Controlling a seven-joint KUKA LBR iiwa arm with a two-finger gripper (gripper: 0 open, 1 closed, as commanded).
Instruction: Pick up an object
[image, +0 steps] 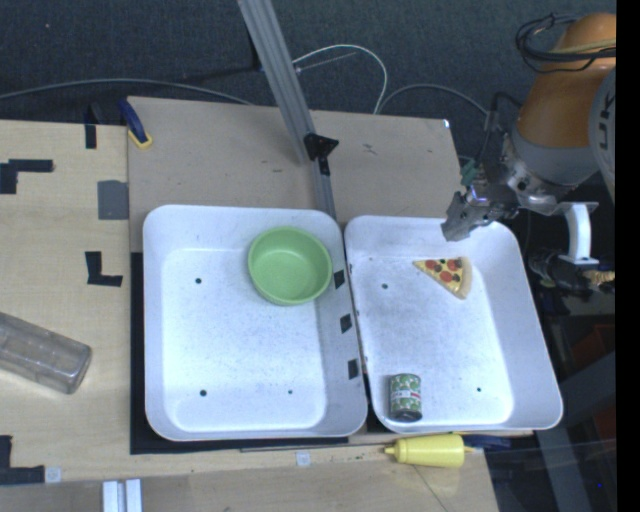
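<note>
The approach step is judged to be in hand: the gripper (462, 226) is poised over the far rim of the right bin (520, 300), nothing is seen held, and whether it is released or clenched cannot be told. The pizza slice (446, 273) (the nearest candidate) lies just beside it; a short descent and alignment are called for.

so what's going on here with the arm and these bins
The KUKA arm reaches in from the right, its pincer hovering at the far edge of the right bin, just beside a toy pizza slice. A small green can lies near that bin's front. The left bin holds a green bowl. Nothing is visibly gripped yet.
</note>
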